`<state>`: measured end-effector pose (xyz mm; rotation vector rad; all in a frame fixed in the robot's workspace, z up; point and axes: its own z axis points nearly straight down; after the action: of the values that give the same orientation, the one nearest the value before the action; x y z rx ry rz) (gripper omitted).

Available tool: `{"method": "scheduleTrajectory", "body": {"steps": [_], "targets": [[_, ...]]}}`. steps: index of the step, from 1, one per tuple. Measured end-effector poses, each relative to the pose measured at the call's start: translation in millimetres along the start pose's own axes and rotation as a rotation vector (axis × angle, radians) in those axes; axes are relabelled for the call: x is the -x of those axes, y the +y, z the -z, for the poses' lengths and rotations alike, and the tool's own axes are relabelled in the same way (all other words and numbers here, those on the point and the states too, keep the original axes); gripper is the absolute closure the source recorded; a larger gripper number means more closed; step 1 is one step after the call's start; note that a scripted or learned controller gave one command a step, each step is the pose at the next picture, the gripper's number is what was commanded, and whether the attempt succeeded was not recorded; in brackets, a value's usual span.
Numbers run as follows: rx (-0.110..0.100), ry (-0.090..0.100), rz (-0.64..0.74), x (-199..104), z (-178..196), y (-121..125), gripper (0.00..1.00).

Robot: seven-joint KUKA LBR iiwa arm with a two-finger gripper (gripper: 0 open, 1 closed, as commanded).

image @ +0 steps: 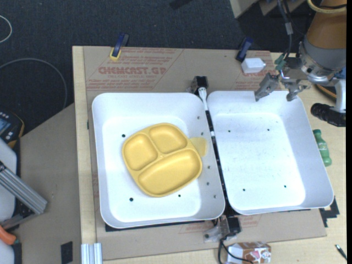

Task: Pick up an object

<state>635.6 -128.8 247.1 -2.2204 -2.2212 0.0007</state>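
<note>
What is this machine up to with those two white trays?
A robot arm reaches in from the right, its gripper open above the far edge of the right bin. It holds nothing. The thing to pick up, a yellow divided plate, lies flat in the left bin, untouched, well away from the gripper.

I count two white bins [264, 153], one yellow divided tray [161, 159] (left bin, toward nine o'clock), one gripper [279, 90].

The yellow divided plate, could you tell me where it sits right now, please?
The yellow divided plate lies in the left bin, near its middle, with a small yellow piece tucked under its right edge.
</note>
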Motion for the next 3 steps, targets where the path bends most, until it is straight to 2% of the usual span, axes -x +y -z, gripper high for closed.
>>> {"method": "scheduleTrajectory", "body": {"steps": [1, 2, 3], "targets": [[0.016, 0.0, 0.006, -58, 116, -56, 0.0], [0.017, 0.001, 0.004, -98, 231, -109, 0.0], [0.012, 0.003, 0.008, -161, 293, -155, 0.0]]}}
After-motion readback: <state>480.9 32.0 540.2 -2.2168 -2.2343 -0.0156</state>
